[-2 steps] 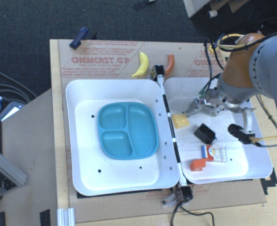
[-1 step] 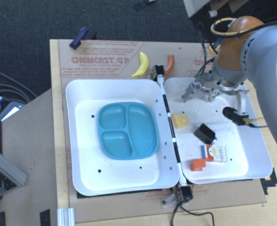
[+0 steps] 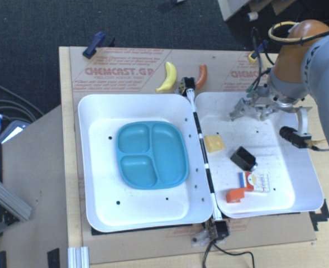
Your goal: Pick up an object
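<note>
White plastic is under everything I may pick: in the right bin [image 3: 298,194] I see a black block [image 3: 243,158], a yellow piece [image 3: 214,144], a small printed box [image 3: 257,181] and an orange piece [image 3: 235,195]. My gripper [image 3: 252,108] hangs at the far side of this bin, holding nothing; I cannot tell how its fingers stand. I would choose the black block, because it lies apart from its neighbours. Its long axis runs diagonally, from upper left to lower right, so I should turn the wrist to close across its short sides, then descend straight.
</note>
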`<state>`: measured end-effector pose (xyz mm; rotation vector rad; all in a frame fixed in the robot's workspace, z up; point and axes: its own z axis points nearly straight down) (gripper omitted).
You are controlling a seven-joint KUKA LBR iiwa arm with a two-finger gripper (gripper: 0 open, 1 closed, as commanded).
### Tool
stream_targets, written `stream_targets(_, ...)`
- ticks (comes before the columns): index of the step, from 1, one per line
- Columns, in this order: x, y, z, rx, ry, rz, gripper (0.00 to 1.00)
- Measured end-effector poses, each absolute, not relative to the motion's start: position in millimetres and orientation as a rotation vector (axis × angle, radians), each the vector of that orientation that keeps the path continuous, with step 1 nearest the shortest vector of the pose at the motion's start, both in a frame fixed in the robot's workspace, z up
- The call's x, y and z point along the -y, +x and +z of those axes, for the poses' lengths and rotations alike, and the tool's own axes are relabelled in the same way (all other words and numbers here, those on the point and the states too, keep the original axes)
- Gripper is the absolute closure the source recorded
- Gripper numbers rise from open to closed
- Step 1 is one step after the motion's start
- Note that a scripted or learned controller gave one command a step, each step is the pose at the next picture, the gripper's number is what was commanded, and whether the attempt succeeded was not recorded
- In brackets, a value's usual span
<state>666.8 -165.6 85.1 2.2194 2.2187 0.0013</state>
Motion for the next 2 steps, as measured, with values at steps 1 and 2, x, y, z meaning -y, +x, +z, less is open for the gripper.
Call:
stream_targets(1, 137, 639.3, 85, -2.224, 2.223, -0.001, 0.0)
stream_targets(2, 144, 667.0, 85, -2.221, 2.218, 0.002, 0.0)
